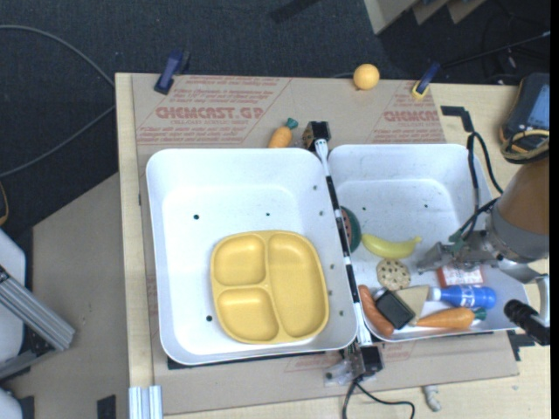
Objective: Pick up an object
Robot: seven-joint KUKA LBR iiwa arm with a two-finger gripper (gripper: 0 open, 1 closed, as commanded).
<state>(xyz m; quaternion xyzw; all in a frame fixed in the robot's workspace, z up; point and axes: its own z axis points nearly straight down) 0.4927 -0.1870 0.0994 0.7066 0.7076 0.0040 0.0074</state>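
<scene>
Gripper [437, 253] low in right bin [397, 160], beside banana [390, 246] and cookie [394, 275]; finger state indeterminate. Risk: 2 crowded items nudged aside, grasp missed.

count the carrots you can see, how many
3, I think: one carrot at the right bin's front, by the blue bottle; one at the front left corner, partly under a black block; a small one on the bench behind the left bin. More may be hidden.
</scene>
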